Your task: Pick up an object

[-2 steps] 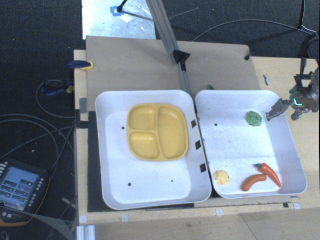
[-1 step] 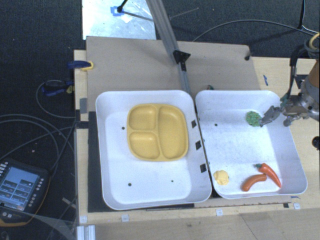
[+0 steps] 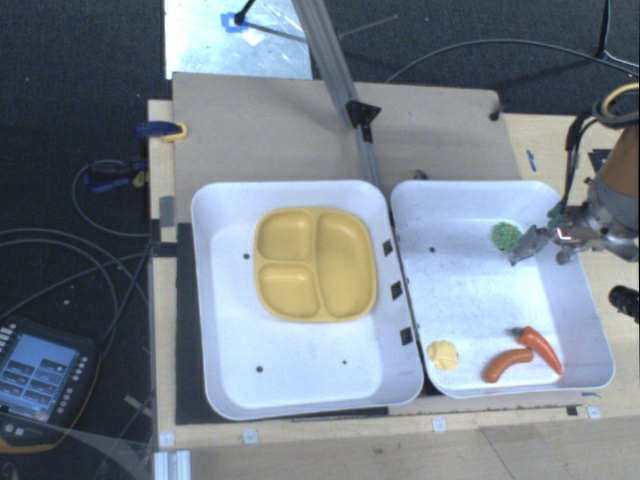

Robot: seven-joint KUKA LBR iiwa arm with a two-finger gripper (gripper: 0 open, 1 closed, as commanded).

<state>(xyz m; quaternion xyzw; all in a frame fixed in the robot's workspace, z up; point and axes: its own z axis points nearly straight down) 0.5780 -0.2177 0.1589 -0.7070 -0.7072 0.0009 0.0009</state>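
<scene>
The right bin (image 3: 470, 298) holds a small green broccoli-like piece (image 3: 506, 235) near its far right corner. At its front right lie a red-orange chilli shape (image 3: 541, 349) and an orange sausage shape (image 3: 507, 365), touching each other, and a small pale yellow lump (image 3: 442, 354) sits at the front left. My gripper (image 3: 546, 249) hangs over the bin's right side, just right of the green piece. Its fingers are open and nothing is between them.
The left bin (image 3: 230, 358) carries a yellow divided plate (image 3: 315, 264). A grey pole (image 3: 335, 63) slants down to the gap between the bins. Cables and a teach pendant (image 3: 35, 373) lie on the floor at left.
</scene>
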